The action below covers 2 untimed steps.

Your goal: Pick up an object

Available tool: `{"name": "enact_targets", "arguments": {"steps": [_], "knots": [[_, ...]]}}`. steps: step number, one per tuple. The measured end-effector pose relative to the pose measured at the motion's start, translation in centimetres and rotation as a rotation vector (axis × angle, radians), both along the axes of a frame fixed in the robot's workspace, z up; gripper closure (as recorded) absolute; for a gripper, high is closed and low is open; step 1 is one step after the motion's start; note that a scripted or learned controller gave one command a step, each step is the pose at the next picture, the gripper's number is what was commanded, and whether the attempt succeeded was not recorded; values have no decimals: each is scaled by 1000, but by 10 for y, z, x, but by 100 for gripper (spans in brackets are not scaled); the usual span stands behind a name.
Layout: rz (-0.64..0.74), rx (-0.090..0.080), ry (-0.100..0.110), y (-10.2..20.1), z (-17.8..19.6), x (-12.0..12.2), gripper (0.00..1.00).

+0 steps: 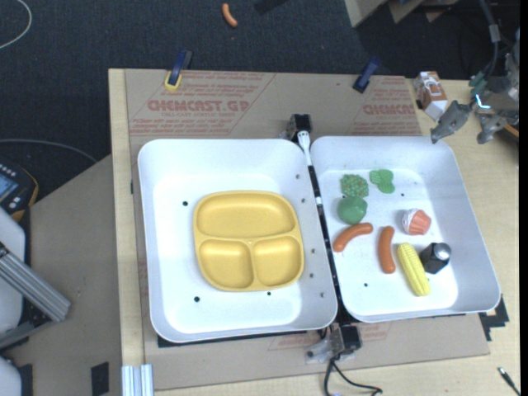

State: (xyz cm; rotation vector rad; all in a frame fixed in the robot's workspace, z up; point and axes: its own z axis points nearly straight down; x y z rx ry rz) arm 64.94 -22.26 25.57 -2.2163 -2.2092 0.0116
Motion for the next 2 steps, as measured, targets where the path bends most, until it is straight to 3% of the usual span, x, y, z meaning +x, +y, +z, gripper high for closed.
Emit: {"name": "enact_targets", "arguments": {"steps": [1, 2], "knots": [[3, -4, -14, 1, 9, 3, 0], [4, -2, -7, 1, -55, 0, 0]]}}
